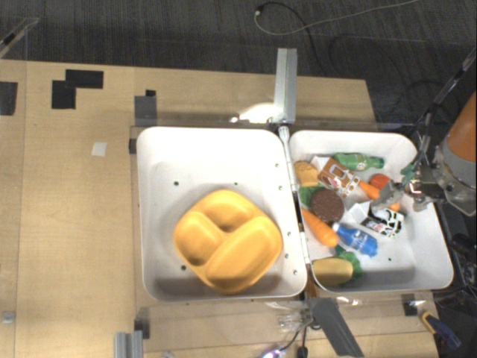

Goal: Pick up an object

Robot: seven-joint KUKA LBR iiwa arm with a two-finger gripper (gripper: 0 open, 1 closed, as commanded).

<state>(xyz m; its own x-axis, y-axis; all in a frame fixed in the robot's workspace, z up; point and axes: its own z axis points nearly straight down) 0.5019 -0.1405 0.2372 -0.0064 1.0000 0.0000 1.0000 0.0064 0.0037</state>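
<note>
The pick looks barely begun: nothing is lifted, and every object lies in its bin. The gripper (402, 190) hangs low at the right side of the right bin (431, 274), above the pile of small toys; whether it is released or clenched I cannot tell, and nothing shows between its tips. The likeliest target is the black-and-white toy (387, 221), just below the gripper, its long axis running slantwise from upper left to lower right. Beside it a blue bottle (357, 239) points the same slant, and an orange carrot (320, 229) lies further left. The yellow divided dish (227, 239) sits in the left bin (160, 200). Closing, lifting and clearing remain.
</note>
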